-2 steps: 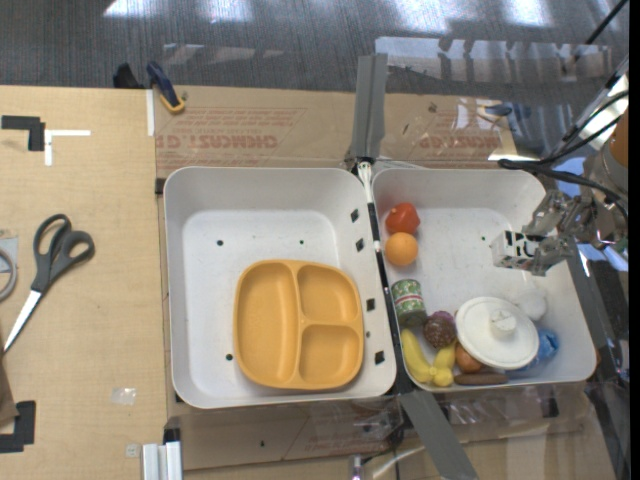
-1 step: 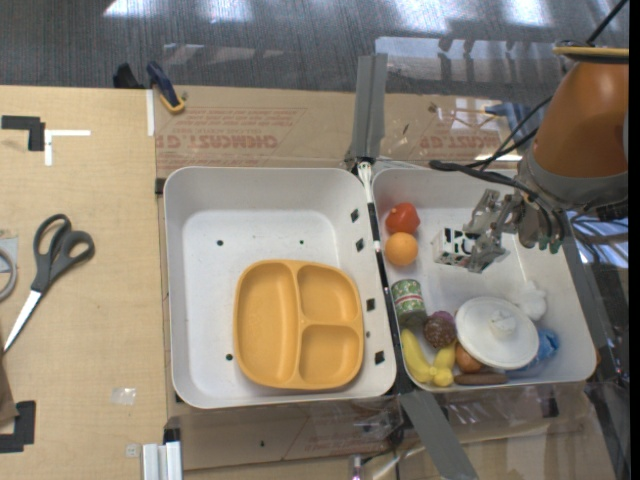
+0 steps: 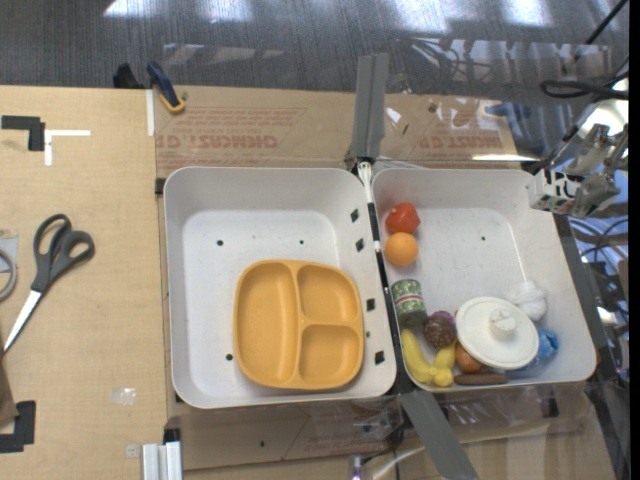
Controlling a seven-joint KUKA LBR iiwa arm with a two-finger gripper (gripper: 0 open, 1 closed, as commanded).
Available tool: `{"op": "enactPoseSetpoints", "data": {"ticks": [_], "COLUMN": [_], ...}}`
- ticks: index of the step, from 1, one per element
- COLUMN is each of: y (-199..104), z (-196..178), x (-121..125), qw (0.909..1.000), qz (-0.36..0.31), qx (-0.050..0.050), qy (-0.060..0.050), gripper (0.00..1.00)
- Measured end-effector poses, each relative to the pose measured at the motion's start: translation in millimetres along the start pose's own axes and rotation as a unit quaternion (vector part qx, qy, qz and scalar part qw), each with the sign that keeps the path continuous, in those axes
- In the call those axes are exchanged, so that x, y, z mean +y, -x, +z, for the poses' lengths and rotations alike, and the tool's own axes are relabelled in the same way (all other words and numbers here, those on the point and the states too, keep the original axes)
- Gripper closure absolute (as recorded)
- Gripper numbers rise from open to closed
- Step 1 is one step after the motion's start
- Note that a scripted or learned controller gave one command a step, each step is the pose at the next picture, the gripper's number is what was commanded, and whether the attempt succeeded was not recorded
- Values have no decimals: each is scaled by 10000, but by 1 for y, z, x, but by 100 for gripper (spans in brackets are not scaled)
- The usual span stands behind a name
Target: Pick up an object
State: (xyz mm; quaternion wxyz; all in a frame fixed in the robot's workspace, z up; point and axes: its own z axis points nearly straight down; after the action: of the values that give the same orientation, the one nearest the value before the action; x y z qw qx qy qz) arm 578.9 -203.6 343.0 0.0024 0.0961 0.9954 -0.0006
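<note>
Progress toward the pick stands at zero as far as the view shows: no object is lifted and none sits between fingers. The gripper (image 3: 572, 183) appears at the right edge of the frame, above and outside the upper right corner of the right bin (image 3: 470, 200), well apart from every candidate object; whether it is parted or closed cannot be told at this size and angle. The candidates lie in the right bin. A red item (image 3: 402, 217) and an orange ball (image 3: 401, 249) sit touching near the bin's left wall, toward the top. Lower down are a small green-banded can (image 3: 408, 297), a dark purple item (image 3: 439, 329), a yellow banana (image 3: 420, 357), and a white lidded dish (image 3: 497, 332) with a blue item (image 3: 546, 345) just beside it at lower right. The left bin (image 3: 200, 208) holds a yellow divided tray (image 3: 298, 324). Scissors (image 3: 45, 264) rest on the bench at the left of the frame. Remaining work, as judged: travel over the right bin, descent onto one object, closure and lift.
</note>
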Motion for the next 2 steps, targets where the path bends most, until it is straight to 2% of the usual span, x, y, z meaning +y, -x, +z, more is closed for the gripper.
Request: {"op": "enactPoseSetpoints", "data": {"ticks": [1, 2], "y": [13, 30], "z": [132, 240], "x": [20, 42], "qw": [10000, 9972], "qz": [-43, 752], "qx": [17, -5], "qy": [7, 0], "gripper": [100, 100]}}
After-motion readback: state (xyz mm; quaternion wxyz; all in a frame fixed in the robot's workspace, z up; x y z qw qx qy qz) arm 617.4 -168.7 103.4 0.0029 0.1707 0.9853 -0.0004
